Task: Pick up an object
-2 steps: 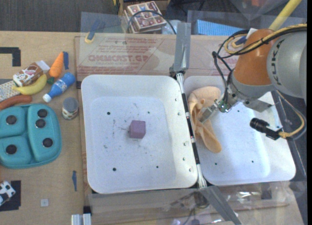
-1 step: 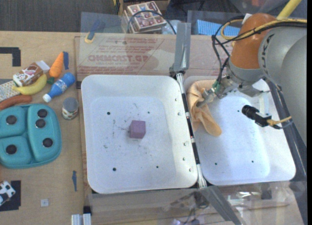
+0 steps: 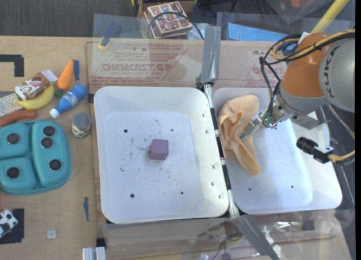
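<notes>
Orange cloth (image 3: 239,132), crumpled, right bin (image 3: 316,197)

Left bin (image 3: 113,112) at frame centre lies mostly open, with one small purple cube (image 3: 159,149) at its middle. In the right bin (image 3: 316,191), an orange cloth (image 3: 240,135) crowds the left side; the lower right floor lies open.

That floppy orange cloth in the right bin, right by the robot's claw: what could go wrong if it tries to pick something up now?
1. The crumpled orange cloth is soft and bunched against the bin's left wall, so the gripper may pinch only a fold that slips free.
2. The cloth drapes near the divider between the bins; lifting could drag it over the edge.
3. The small purple cube lies in the left white bin, apart from the gripper, so it would need a separate reach.
</notes>
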`<action>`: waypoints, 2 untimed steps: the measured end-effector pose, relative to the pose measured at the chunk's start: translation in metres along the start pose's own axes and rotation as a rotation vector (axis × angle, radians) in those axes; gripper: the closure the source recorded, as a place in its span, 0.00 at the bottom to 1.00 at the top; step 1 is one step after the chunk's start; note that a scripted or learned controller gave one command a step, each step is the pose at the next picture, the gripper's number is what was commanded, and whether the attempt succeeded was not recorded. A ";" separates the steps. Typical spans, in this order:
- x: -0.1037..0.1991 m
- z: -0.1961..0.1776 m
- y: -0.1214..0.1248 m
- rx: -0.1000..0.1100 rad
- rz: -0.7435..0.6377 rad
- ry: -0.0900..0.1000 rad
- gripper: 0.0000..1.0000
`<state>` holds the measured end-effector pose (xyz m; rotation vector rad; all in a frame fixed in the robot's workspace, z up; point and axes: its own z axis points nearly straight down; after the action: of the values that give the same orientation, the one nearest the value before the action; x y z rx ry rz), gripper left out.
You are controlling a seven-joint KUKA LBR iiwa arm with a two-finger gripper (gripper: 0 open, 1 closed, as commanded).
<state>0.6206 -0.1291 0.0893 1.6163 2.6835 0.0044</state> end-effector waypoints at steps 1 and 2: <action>-0.002 0.001 0.052 0.006 0.187 0.001 0.00; 0.023 0.000 0.017 0.000 0.082 0.001 0.00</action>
<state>0.6250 -0.1010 0.0894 1.7257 2.6149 0.0061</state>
